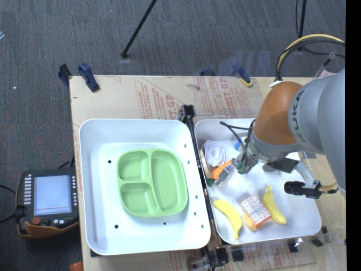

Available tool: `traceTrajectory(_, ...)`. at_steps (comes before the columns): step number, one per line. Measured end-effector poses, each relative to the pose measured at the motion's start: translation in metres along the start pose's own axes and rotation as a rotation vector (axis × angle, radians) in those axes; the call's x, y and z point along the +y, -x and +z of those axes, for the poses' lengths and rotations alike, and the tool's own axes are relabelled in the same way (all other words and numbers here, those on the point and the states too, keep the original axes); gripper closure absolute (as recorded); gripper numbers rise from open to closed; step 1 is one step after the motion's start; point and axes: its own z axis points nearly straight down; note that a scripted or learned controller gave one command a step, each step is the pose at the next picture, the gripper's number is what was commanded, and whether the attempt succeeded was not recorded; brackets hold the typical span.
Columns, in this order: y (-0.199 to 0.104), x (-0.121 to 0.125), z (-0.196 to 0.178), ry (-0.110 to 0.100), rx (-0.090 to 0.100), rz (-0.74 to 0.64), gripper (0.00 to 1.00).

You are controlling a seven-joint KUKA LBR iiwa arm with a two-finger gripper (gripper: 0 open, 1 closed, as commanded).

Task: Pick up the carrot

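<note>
Off the table's (141, 95) left edge sat one handheld control pad (48, 199). The left bin (90, 151) carried a single green three-compartment plate (152, 182). Over in the right bin (307, 222), against its left wall, lay the one carrot (220, 169), and the gripper (228, 173) was down right on it; whether the fingers were apart or closed on it, I could not tell. Nearer the front: two bananas (230, 216) (274, 206) with one small packet (255, 210) between them. One clear cup (215, 151) lay behind the carrot.
</note>
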Motion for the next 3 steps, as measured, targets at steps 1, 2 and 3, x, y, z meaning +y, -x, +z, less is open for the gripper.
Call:
traceTrajectory(1, -0.001, 0.002, -0.009, -0.001, 0.001, -0.009, 1.00)
traceTrajectory(2, -0.096, -0.007, -0.102, 0.004, -0.001, 0.185, 1.00)
traceTrajectory(3, -0.191, 0.044, -0.122, 0.001, 0.002, 0.076, 1.00)
